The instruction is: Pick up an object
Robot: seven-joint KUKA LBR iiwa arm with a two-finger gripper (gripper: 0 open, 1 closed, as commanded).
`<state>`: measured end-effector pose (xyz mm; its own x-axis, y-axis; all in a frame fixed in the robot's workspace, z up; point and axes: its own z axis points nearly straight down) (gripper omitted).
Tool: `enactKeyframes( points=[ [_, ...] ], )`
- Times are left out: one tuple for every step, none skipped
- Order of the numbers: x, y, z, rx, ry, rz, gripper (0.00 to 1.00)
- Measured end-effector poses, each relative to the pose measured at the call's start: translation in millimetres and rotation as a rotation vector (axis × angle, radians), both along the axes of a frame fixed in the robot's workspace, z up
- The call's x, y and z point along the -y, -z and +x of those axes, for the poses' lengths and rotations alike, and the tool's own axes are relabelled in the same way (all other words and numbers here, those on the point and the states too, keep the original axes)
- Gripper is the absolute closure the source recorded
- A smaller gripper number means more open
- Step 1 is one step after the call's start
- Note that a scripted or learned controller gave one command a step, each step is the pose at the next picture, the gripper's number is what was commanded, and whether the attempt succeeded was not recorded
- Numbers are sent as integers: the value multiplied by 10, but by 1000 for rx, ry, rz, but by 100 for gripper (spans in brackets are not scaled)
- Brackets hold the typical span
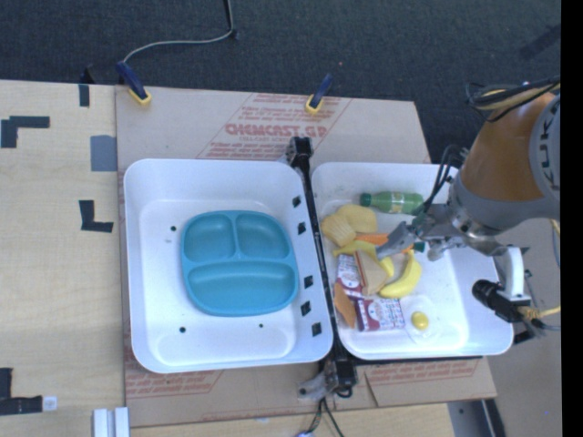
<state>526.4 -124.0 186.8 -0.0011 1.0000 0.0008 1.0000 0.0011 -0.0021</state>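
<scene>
Pincer low in right bin, over toy food heap — open or closed, cannot tell. Banana just beside, likely target; green bottle near back wall.

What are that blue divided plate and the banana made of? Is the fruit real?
The blue divided plate looks like moulded plastic: one even colour, smooth rounded compartments. The banana is probably a plastic toy, judging by its uniform glossy yellow, though the view cannot settle that.
</scene>
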Motion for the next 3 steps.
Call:
enactKeyframes(
  points=[
    [2,994,423,8,-1,-2,0],
    [-225,1003,338,8,1,-3,0],
    [-220,908,338,8,1,-4,100]
  ],
)
